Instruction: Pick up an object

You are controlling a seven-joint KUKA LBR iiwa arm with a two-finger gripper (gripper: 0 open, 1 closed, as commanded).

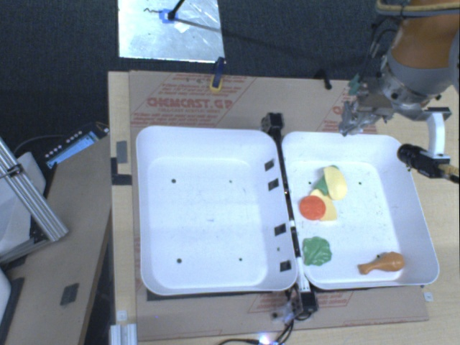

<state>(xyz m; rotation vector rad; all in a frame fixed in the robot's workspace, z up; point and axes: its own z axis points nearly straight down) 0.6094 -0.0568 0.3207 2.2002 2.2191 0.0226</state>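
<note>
Looks like we're barely started: the hand [350, 126] hangs over the far rim of the right bin [413, 192], and honestly we can't tell its state from this angle. Nothing's picked yet; the red round piece [312, 207], yellow piece [335, 182], green leafy thing [316, 251] and drumstick [382, 264] all lie below it, nearer us.

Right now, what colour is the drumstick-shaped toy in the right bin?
The drumstick is orange-brown, seen in the camera view near the right bin's front edge.

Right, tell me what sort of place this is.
Probably a robotics lab's grasping bench: two white bins on marked cardboard, toy food as test items, and an arm with a gripper above the right bin.
</note>
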